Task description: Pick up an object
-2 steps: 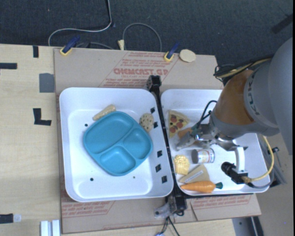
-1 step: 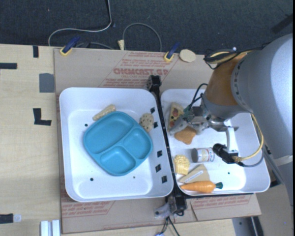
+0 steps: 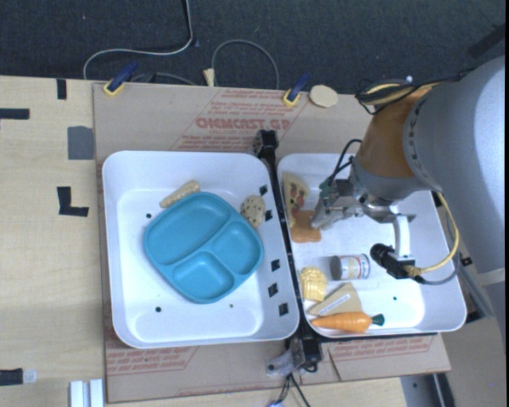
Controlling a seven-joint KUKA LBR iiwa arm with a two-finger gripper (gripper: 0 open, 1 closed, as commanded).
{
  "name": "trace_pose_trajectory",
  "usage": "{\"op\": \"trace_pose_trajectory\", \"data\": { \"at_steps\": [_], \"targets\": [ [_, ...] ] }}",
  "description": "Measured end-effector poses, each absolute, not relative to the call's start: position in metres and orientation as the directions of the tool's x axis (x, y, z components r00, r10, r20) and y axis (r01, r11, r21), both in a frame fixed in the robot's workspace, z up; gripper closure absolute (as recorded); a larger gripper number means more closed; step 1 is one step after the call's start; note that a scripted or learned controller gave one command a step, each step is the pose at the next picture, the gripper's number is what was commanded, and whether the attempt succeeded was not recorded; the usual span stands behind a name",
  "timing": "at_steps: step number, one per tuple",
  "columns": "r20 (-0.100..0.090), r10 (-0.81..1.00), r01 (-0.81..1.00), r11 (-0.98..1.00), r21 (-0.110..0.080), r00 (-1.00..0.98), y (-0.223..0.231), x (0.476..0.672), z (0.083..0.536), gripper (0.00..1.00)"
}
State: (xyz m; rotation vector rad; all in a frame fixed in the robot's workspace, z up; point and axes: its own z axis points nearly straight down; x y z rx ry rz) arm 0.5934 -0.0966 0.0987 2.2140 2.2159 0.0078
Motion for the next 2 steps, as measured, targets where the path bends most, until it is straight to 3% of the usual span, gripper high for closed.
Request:
{"op": "trace_pose_trajectory", "data": {
  "at_steps": [1,2],
  "targets": [
    [-0.003,1.000,1.000,0.001,0.010,-0.001,-0.097,0.593,0.099,0.00],
    [-0.004,1.000,1.000,0.005,-0.009,-0.006,-0.122,0.669,0.087,0.00]
  ]
}}
